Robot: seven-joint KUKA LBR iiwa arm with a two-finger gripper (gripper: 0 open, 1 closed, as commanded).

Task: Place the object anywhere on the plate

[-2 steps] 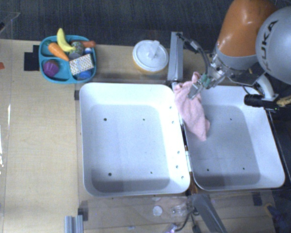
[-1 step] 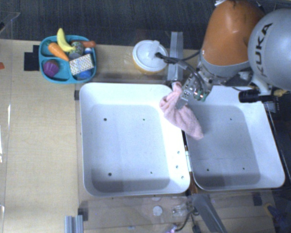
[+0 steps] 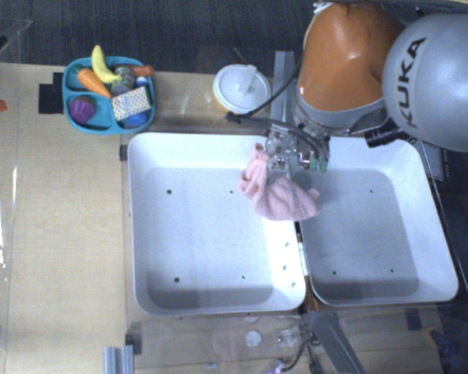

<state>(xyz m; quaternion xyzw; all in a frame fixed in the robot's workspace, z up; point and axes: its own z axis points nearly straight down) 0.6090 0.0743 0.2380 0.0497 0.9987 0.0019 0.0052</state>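
Note:
A crumpled pink cloth (image 3: 277,195) hangs from my gripper (image 3: 281,168), which is shut on its top. The cloth dangles over the seam between the two white bins, toward the back, with a narrow fold drooping on its left side. The blue divided plate (image 3: 101,121) sits on the bench at the far left, beyond the left bin's back corner. It carries several toy foods: a banana (image 3: 101,65), a carrot (image 3: 92,81), a purple piece (image 3: 82,109) and a patterned block (image 3: 132,101). The arm's orange band and grey body rise above the gripper at the upper right.
The left bin (image 3: 203,232) and the right bin (image 3: 374,240) lie side by side with bare floors. A white round lidded cup (image 3: 242,88) stands behind the left bin, between the plate and the arm. Wooden bench surface (image 3: 54,232) stretches to the left.

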